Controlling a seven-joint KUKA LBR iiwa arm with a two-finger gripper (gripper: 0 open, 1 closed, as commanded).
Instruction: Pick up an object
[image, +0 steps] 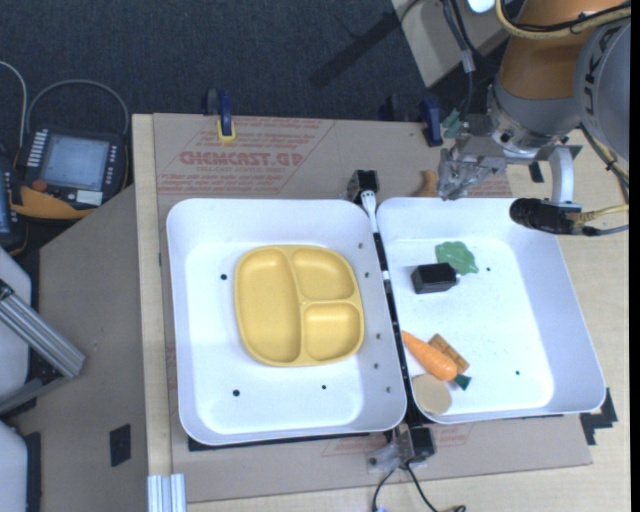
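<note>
Overhead slanted view of the surface (300, 150), a brown sheet printed with red lettering that carries two shallow white bins side by side. The left bin (200, 400) holds a yellow divided plate (298, 303) with one large and two smaller compartments, lying flat near the bin's centre. The right bin (540, 330) holds the loose objects. A green leafy piece (458, 256) lies in its upper middle, with a small black block (434, 278) touching it on the lower left. Toward the near left corner lies an orange carrot (432, 355), set at a slant, with a brown stick-like piece (450, 353) just beside it on the right and a small dark green item (464, 381) at its lower end. A pale tan disc (433, 394) rests just below the carrot, close to the bin's near rim.

The arm (545, 60), grey with an orange band, enters from the upper right. Its gripper (462, 178) hangs above the far rim of the right bin, well apart from every object inside. The fingers point downward; whether they are open or closed cannot be told at this scale, and nothing is seen between them. A black cylindrical part (545, 213) projects from the wrist over the bin's far right corner.

To the far left, off the sheet, a handheld control pendant (70, 165) with a screen lies with its cable looped around it. Blue clamps (224, 112) fix the sheet's far edge.
</note>
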